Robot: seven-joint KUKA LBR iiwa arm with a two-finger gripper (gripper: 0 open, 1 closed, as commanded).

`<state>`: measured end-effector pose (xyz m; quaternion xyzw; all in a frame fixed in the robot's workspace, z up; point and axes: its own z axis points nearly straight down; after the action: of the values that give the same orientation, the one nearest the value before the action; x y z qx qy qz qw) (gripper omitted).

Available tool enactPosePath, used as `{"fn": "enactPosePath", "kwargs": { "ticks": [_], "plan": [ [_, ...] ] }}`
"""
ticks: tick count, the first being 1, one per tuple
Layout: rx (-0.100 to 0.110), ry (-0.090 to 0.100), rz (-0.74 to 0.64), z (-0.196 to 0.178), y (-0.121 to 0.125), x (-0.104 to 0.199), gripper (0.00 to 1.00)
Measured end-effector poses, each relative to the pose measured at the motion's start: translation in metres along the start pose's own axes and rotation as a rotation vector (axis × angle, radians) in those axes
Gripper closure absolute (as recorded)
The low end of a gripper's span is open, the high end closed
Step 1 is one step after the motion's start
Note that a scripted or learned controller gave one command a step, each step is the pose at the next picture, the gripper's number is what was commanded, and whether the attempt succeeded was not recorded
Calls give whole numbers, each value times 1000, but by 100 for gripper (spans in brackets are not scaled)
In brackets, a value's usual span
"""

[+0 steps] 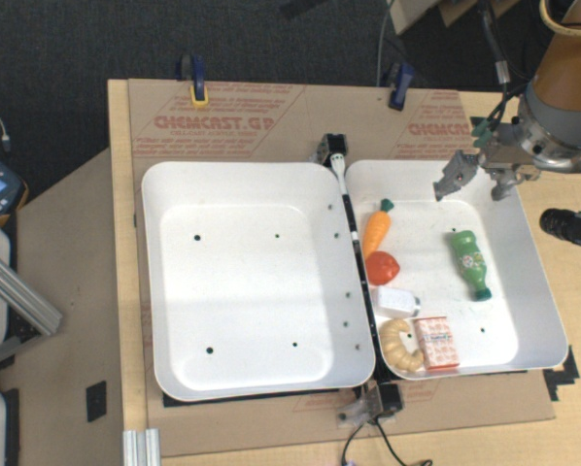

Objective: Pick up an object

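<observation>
The fingers (456, 175) are spread apart with nothing between them, one grey tip at the left and the other at the right, hanging over the far part of the right bin (524, 260). The gripper (477, 181) sits under the arm's wrist, which comes in from the right with its orange band (567, 61) above.

Below and a little to the right of the gripper, a green bottle (468, 264) lies on its side on the bin floor, well apart from the fingers. To the left, close to the wall between the two bins, a carrot (376, 231) lies with its green top pointing away, and a red tomato (383, 267) sits just beside its lower end. Nearer the front lies a small white block (395, 303), then a pale pastry (399, 344) touching a red and white packet (436, 344).

The left bin (247, 280) stands beside the right one on a cardboard sheet (271, 115) clamped to the worktop (111, 260).
</observation>
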<state>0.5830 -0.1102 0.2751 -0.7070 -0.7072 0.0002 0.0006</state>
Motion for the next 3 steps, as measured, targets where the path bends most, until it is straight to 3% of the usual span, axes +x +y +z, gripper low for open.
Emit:
{"fn": "enactPosePath", "kwargs": {
  "ticks": [1,2,3],
  "plan": [
    [6,-1,7,76,1,-71,0],
    [1,-2,3,146,27,-112,0],
    [-5,-3,-2,180,56,-103,0]
  ]
}}
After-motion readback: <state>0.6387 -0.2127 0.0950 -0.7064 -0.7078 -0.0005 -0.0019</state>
